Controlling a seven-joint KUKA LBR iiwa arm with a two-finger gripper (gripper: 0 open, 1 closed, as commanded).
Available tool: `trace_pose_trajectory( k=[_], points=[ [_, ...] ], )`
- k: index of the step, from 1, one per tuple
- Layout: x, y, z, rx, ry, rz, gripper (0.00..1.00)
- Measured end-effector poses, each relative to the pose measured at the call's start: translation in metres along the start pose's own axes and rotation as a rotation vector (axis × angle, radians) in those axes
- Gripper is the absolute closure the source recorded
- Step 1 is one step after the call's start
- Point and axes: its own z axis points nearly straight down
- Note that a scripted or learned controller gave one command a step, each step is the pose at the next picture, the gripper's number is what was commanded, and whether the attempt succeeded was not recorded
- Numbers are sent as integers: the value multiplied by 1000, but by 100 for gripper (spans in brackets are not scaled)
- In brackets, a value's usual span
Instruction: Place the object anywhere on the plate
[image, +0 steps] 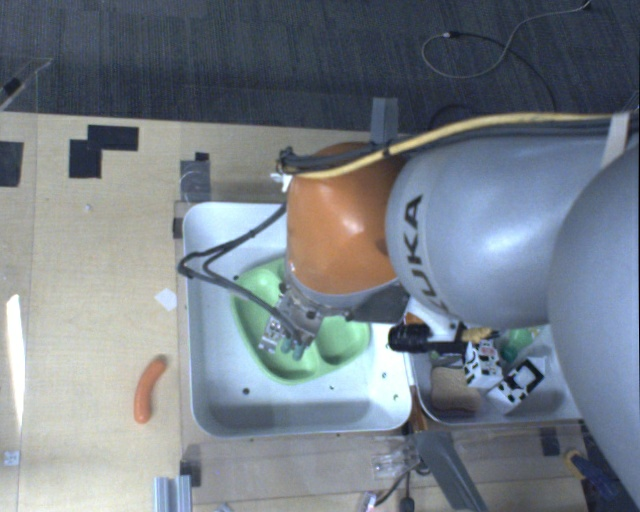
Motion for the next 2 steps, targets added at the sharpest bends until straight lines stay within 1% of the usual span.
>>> trace_pose_trajectory(
  k=[1,2],
  points=[
    [-20,-37,9,-2,-3,-1,100],
    [-20,-37,9,-2,-3,-1,0]
  ],
)
